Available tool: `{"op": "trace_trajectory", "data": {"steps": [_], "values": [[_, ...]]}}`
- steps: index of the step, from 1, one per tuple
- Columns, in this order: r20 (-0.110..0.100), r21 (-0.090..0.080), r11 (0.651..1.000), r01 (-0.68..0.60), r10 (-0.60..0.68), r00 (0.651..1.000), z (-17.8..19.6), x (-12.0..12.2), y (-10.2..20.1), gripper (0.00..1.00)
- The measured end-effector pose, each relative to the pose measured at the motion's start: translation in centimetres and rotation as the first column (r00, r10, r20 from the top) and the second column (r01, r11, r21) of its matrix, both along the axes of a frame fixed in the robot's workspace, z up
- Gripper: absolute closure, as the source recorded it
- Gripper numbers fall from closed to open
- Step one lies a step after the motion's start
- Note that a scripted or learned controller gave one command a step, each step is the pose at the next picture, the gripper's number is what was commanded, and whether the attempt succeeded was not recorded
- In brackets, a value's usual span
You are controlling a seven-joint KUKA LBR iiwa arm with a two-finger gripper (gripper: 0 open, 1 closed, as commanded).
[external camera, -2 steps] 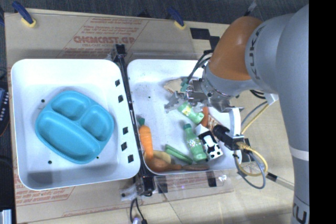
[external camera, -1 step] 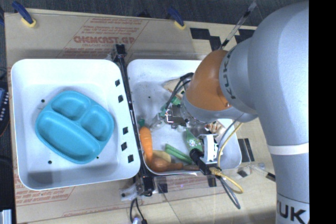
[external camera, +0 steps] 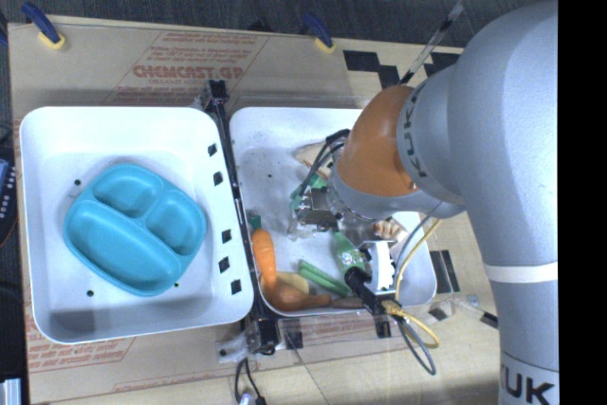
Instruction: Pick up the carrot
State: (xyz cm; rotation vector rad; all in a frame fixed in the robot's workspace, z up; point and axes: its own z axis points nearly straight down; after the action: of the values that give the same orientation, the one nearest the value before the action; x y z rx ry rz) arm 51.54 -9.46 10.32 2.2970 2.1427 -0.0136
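The carrot is a short orange piece lying lengthwise against the left wall of the right bin, near its front corner. My gripper hangs low over the middle of the right bin, under the orange wrist band, a little right of the carrot and further back. The arm's body and cables hide much of the gripper. Nothing shows between it and the carrot.
A brownish-orange item lies along the right bin's front wall just below the carrot, with green pieces beside it. More small items sit under the arm. The left bin holds a blue divided plate.
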Motion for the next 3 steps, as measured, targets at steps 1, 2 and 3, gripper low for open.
{"op": "trace_trajectory", "data": {"steps": [1,2,3], "values": [[0.000,-0.002,1.000,0.001,-0.001,1.000,0.01,0.00,-0.07,0.00],[-0.005,-0.002,1.000,-0.012,0.012,1.000,0.93,-0.01,0.00,1.00],[-0.004,-0.003,1.000,-0.013,0.013,1.000,0.93,-0.01,0.01,0.00]]}}
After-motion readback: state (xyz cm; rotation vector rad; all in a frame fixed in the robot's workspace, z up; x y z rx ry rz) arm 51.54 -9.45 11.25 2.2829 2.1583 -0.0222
